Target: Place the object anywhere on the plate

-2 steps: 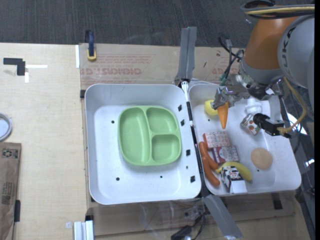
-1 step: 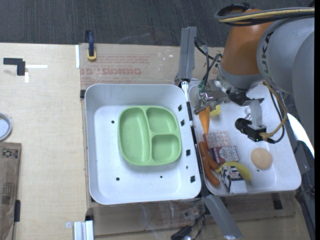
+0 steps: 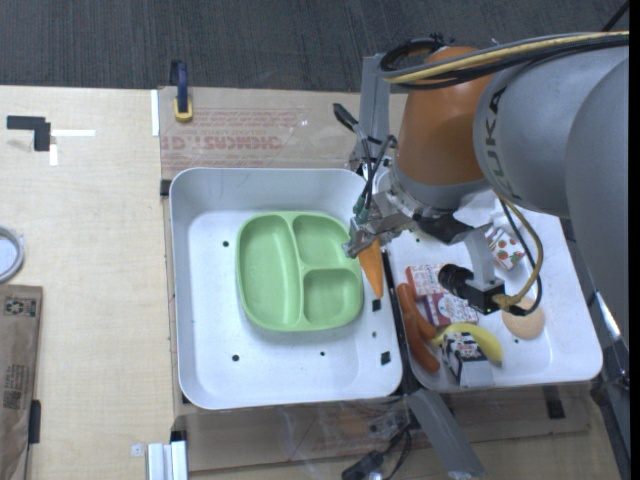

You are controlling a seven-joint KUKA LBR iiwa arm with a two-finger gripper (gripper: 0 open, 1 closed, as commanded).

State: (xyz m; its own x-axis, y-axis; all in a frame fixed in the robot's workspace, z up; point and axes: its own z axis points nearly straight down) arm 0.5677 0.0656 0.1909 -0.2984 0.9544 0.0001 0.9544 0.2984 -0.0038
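A light green divided plate (image 3: 298, 268) with three compartments lies in the left white bin (image 3: 200, 348). My gripper (image 3: 362, 240) hangs over the plate's right edge, near the wall between the two bins. It is shut on the top end of an orange carrot (image 3: 372, 270). The carrot hangs downward, just right of the plate's rim and across the dividing wall. The arm's orange band and grey body hide the back of the right bin.
The right bin (image 3: 570, 368) holds a reddish sausage (image 3: 415, 326), a banana (image 3: 478, 338), small printed cartons (image 3: 430, 280), a strawberry-print box (image 3: 506, 250) and a tan round piece (image 3: 523, 322). A tape roll (image 3: 6, 256) lies on the bench at far left.
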